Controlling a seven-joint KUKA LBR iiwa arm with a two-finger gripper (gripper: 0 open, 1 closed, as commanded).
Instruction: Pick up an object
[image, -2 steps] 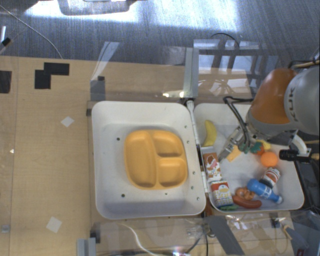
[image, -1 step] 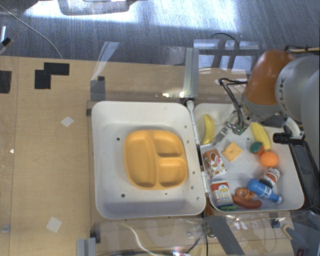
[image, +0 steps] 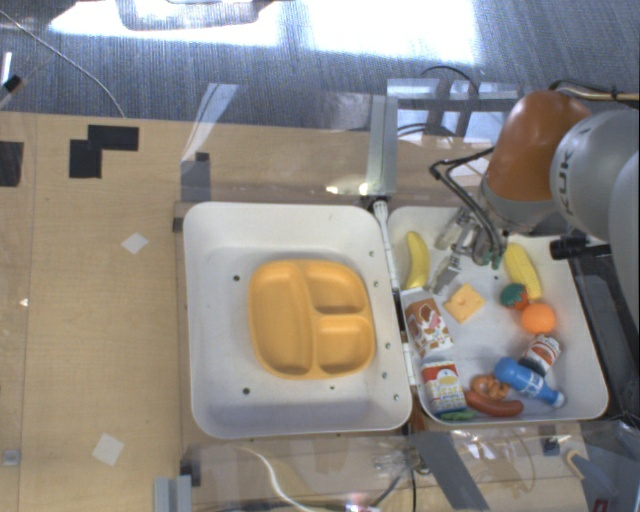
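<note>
Camera view: the gripper (image: 455, 250) hangs over the far part of the right bin (image: 596, 385), its metal fingers (image: 443, 272) spread apart with nothing between them. Taking the cheese wedge (image: 464, 302) as the landmark, the fingertips sit just beyond it and slightly to its left, not touching it as far as can be seen. The wedge is a small, flat, pale yellow-orange square lying on the bin floor. To its left lies a yellow banana (image: 417, 260), long and curved, set lengthwise near the bin's left wall. To the wedge's right lies a second banana (image: 523, 270), with a small red and green fruit (image: 513, 295) at its near end and an orange (image: 538, 318) just nearer. Nearer than the wedge and to its left lies a printed carton (image: 426, 325), then a small can (image: 441, 383). A sausage (image: 493, 398) and a blue bottle (image: 527, 381) lie nearest. Far left of the wedge, the left bin (image: 215, 300) holds a yellow divided tray (image: 310, 318).
</note>
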